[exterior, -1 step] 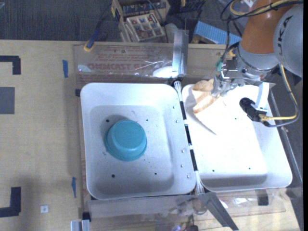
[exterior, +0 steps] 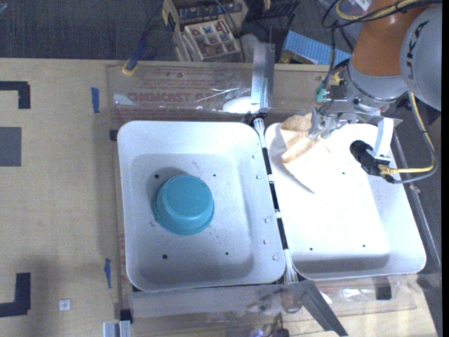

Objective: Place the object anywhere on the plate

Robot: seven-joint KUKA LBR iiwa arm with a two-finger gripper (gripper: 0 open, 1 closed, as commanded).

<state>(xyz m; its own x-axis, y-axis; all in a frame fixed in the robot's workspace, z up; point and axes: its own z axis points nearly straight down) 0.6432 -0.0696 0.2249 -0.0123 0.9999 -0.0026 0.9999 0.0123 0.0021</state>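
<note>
Pickup step: pincer [exterior: 321,128] low in the right bin [exterior: 351,258]; a tan object [exterior: 298,146] just below-left; whether gripped cannot be told. Next: lift, carry left to blue plate [exterior: 184,203]

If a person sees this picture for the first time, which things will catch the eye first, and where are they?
The blue plate stands out most, alone in the left bin. Next comes the grey arm with its orange band, reaching in from the right, its gripper low over a pale tan object at the far left corner of the right bin.
</note>
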